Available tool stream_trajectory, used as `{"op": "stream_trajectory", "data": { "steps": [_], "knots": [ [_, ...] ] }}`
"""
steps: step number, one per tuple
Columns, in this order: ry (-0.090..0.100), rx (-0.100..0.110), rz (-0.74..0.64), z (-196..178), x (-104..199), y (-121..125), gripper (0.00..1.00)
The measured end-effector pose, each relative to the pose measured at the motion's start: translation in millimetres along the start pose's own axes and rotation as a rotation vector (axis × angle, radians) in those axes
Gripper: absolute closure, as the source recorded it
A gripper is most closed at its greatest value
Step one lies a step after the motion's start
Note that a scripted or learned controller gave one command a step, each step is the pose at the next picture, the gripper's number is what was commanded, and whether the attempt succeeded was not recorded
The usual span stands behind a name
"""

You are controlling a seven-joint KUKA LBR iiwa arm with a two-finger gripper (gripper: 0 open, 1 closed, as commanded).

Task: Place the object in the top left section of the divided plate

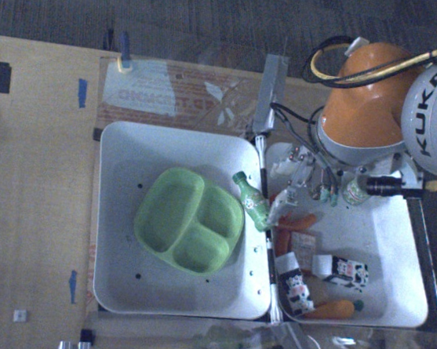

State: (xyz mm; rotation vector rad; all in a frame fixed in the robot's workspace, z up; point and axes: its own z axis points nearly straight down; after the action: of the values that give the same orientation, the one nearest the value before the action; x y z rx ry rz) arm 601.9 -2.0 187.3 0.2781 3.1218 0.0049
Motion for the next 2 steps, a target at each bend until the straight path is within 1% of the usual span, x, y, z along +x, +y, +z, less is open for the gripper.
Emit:
{"op": "stream_trajectory", "data": {
  "steps": [1,2],
  "knots": [
    [0.000,0.000,0.000,0,0,0,0.00],
    [-0.007,-0.004,0.001,-12,-2,2,1.00]
  ]
}}
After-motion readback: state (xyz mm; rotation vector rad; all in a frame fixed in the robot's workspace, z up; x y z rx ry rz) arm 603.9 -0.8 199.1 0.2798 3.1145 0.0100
